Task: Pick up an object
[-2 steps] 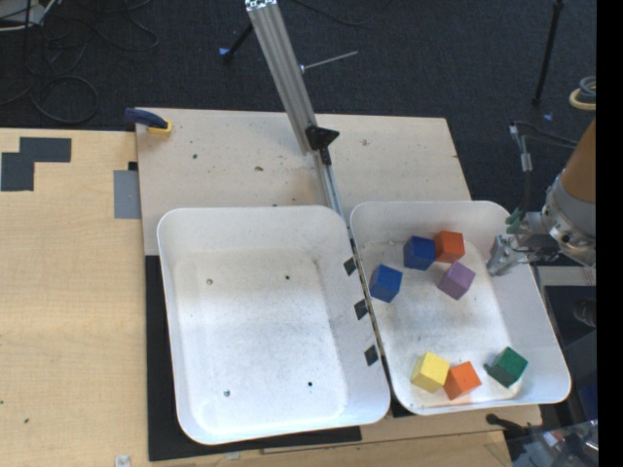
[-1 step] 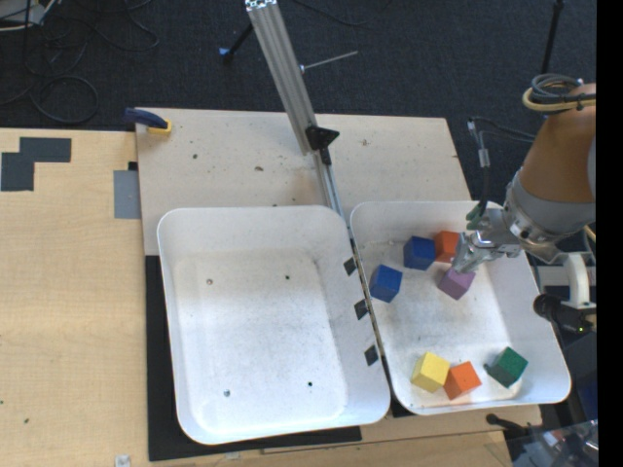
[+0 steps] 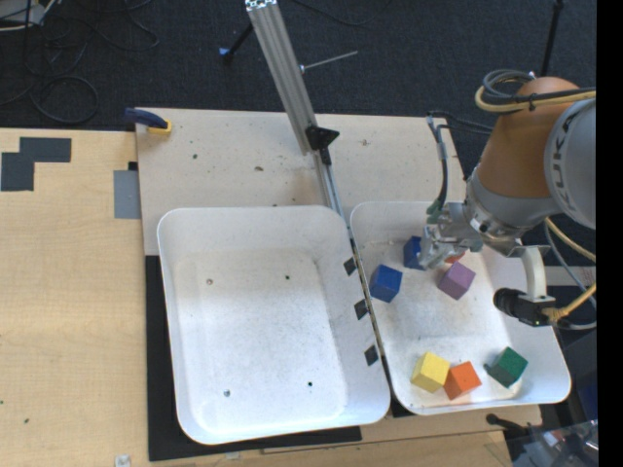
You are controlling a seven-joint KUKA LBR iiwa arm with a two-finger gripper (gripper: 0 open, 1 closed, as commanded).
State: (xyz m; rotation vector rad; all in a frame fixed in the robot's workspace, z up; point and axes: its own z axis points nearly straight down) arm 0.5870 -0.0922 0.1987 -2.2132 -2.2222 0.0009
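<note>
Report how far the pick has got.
Done: the gripper is down in the right bin, among the blocks near the purple cube. In hand: nothing visibly held. Left: grasp a block and lift it.

Counter with two bins
A left white bin and right white bin sit side by side, touching.

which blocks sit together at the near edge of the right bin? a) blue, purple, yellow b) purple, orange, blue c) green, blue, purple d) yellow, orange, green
d: the yellow block, orange block and green block line the right bin's near edge, while the blue block and purple block lie farther back.
</note>
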